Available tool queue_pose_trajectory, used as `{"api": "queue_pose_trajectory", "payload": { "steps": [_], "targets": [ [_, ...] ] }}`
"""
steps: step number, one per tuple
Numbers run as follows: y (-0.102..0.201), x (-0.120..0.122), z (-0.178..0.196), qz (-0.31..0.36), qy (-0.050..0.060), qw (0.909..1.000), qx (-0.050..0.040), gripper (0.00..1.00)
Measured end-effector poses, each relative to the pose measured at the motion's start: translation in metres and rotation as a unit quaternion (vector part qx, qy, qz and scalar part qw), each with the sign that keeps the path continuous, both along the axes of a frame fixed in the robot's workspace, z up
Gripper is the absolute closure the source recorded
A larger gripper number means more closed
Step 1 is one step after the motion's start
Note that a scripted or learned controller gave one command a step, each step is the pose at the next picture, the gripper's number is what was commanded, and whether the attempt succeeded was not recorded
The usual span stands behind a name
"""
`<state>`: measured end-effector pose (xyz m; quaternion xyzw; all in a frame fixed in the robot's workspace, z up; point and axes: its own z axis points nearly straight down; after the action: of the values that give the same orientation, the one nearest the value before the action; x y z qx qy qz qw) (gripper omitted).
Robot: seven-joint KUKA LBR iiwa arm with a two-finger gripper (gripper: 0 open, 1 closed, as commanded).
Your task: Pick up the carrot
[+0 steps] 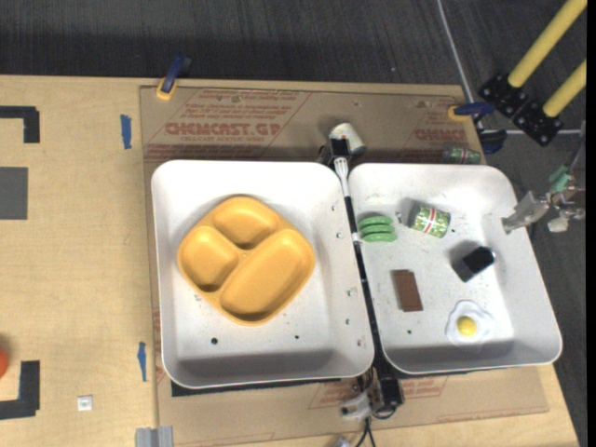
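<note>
One small orange-red shape [3, 362] sits cut off by the left edge on the tan tabletop [74, 250], well apart from both bins; whether it is the carrot cannot be told. The left white bin [177, 343] holds a yellow divided plastic dish [246, 259]. The right white bin [526, 333] holds a green ribbed piece [377, 228], a small can with a green and red label [427, 219], a black block [473, 262], a brown flat rectangle [406, 290] and a white toy fried egg [467, 324]. The grey metal tool [538, 210] pokes in at the right bin's far right rim, with little of the arm behind it in sight; whether it is clenched or released cannot be told.
</note>
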<state>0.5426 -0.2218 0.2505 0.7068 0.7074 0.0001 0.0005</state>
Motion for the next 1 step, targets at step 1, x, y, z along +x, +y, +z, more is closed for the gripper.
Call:
{"api": "queue_pose_trajectory", "payload": {
  "steps": [1],
  "targets": [
    [0.0848,-0.0201,-0.0675,-0.156,0.002,0.9878,0.0012,0.00]
  ]
}}
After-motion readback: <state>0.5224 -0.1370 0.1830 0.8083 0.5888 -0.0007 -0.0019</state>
